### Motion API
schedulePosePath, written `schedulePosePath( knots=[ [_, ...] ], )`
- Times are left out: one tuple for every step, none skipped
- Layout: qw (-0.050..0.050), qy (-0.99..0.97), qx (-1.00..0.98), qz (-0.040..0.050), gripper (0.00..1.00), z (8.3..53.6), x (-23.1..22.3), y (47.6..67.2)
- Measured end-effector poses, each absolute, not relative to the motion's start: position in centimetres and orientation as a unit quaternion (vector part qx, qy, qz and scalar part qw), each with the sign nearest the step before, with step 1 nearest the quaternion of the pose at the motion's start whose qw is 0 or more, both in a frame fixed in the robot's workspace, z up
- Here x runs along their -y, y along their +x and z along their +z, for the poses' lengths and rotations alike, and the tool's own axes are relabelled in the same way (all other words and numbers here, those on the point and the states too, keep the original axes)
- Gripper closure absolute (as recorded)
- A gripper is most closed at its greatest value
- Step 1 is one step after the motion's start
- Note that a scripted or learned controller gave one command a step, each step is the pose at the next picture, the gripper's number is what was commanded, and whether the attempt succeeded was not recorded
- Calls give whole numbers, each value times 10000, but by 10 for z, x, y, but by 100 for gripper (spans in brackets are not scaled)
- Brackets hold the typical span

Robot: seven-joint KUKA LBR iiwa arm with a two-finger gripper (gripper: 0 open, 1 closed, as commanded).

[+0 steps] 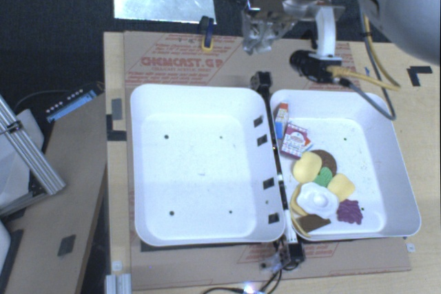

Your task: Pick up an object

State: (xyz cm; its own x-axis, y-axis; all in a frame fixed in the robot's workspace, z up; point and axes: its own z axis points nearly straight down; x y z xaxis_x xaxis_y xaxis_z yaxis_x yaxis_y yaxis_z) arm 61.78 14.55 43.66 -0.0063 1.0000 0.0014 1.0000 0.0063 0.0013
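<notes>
My gripper (258,38) hangs high at the top of the view, above the bench behind the two bins, with nothing seen between its fingers. The right bin (386,148) holds a cluster of small objects along its left side: a blue and red tube (280,119), a red and white carton (295,140), a yellow lemon-like piece (307,166), a brown disc (326,160), a green piece (324,176), a yellow block (341,186), a white fried egg (317,200), purple grapes (349,212) and a brown wedge (313,222).
The left bin (200,162) sits beside the right one, joined by a black hinge strip (272,148). A yellow and blue clamp (207,34) stands at the back of the cardboard base. A yellow cable (368,79) crosses the right bin's far corner.
</notes>
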Motion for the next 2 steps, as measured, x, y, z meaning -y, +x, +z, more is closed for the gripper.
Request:
schedulePosePath(
  knots=[
    [-27,-7098,7044,-1,100,437,-50,670],
    [6,-7041,7101,-11,100,433,-105,644]
  ],
)
